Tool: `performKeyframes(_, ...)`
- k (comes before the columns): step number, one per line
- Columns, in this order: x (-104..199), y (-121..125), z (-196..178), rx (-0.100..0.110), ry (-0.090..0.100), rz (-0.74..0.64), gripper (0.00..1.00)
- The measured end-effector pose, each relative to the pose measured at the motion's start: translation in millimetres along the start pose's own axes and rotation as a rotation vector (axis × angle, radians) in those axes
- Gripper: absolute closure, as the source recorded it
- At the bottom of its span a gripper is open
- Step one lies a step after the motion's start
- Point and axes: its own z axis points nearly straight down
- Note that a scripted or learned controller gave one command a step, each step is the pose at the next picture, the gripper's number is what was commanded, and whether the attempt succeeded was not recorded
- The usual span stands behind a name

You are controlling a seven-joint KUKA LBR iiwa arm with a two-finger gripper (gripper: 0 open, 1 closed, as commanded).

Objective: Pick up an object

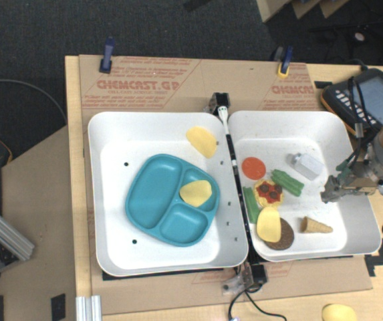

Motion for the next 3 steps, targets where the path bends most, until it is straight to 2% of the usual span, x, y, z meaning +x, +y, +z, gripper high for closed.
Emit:
performKeyframes(1,94.5,4.0,-98.2,-0.028,-0.006,-0.009,1.00)
performKeyframes(2,105.4,1.7,-35.1,-0.009,-0.006,0.003,1.00)
performKeyframes(3,215.9,2.9,-120.7,-0.026,-0.003,-0.011,1.00)
